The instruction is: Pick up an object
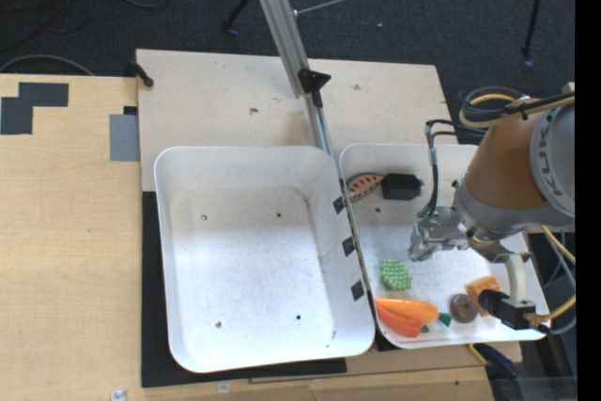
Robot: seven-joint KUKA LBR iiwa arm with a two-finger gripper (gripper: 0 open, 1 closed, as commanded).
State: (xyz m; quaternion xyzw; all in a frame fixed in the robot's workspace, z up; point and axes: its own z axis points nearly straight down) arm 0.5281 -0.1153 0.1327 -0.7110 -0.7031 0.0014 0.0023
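Note:
The right bin [427, 152] holds several small things. A green bumpy ball [395, 274] lies near its left wall, and an orange carrot-shaped toy [406, 315] lies along the front rim. A brown striped oval [364, 184] and a black block [401, 186] sit at the back. A small brown round piece [461, 306] and an orange piece [484, 285] lie at the front right. My gripper [422, 246] points down in the middle of this bin, just right of and above the green ball, with nothing visibly in it.
The left bin [169, 230] is wide and shallow. A slanted metal rail [282, 23] runs down to the divider between the bins. The arm's orange band [502, 169] covers the right bin's right side.

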